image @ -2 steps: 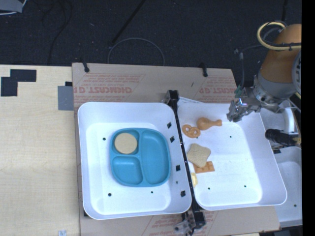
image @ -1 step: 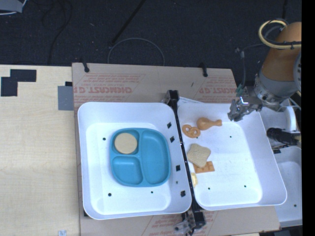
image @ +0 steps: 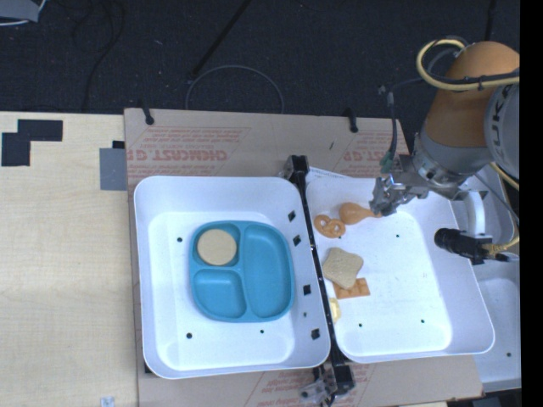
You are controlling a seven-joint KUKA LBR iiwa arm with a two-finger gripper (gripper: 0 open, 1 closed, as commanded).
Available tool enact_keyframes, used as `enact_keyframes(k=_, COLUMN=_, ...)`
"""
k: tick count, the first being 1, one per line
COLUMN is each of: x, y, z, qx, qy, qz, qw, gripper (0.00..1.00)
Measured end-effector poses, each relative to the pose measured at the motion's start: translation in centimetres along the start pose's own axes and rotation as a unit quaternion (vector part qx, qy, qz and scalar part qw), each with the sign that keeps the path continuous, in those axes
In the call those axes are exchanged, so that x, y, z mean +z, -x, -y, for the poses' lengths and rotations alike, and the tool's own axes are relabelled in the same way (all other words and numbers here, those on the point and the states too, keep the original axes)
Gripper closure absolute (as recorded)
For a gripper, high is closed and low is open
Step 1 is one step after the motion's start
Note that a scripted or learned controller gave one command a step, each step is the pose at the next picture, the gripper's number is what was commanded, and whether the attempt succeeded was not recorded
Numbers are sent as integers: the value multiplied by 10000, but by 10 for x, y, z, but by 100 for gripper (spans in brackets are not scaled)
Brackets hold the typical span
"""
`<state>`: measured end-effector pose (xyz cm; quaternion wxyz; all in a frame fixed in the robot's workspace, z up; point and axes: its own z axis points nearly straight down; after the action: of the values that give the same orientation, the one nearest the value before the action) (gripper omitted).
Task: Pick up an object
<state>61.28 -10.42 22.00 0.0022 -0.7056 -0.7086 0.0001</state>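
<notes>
Jaws state cannot be told, gripper (image: 386,200) low at right bin (image: 441,329) back edge, touching orange drumstick (image: 355,213), pretzel (image: 329,225) beside it, bread slice (image: 342,268) nearer front, blue tray (image: 254,278) with round cracker (image: 215,247) in left bin (image: 161,329)

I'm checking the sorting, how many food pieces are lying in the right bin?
4: a pretzel, an orange drumstick-like piece beside it, a bread slice, an orange cracker partly under it. More may be hidden.

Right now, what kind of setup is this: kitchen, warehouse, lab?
Most likely a robotics lab bench: a robot arm reaching over two white bins, toy food such as a pretzel, and loose cables on dark floor behind.
</notes>
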Motion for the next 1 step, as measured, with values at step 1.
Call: enact_keyframes(k=1, x=7, y=-58, z=-1, qx=-2, qy=-4, qz=1, qw=10000, gripper=100)
